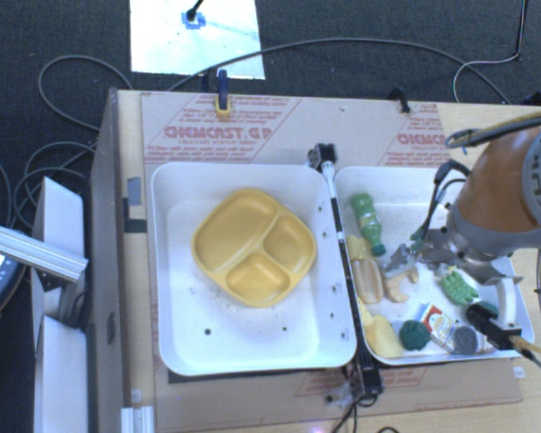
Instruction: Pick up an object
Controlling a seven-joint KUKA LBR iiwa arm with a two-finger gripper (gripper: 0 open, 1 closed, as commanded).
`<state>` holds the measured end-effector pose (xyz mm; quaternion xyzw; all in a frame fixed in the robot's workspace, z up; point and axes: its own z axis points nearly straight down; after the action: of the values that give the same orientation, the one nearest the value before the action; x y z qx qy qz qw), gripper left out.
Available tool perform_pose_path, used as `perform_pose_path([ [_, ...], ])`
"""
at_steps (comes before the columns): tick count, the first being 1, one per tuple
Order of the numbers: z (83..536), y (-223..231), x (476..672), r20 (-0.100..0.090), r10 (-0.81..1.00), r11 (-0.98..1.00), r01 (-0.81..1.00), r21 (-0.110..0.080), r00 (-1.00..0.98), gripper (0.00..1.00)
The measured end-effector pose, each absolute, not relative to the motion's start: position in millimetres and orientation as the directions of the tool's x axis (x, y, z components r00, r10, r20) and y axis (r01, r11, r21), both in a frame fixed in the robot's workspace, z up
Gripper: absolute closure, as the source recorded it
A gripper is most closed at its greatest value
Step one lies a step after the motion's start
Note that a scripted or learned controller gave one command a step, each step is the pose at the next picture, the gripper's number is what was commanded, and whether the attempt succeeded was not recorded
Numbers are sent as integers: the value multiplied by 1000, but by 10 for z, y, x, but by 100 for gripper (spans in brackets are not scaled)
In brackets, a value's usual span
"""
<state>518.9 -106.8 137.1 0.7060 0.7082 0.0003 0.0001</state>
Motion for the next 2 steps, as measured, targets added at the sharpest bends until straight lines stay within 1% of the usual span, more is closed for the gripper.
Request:
perform_pose_path([
  [1, 1848, -337, 5361, 1, 1000, 4, 1000, 3, -4, 0],
  [2, 1596, -864, 5146, -1, 1000, 1, 1000, 0, -1, 0],
])
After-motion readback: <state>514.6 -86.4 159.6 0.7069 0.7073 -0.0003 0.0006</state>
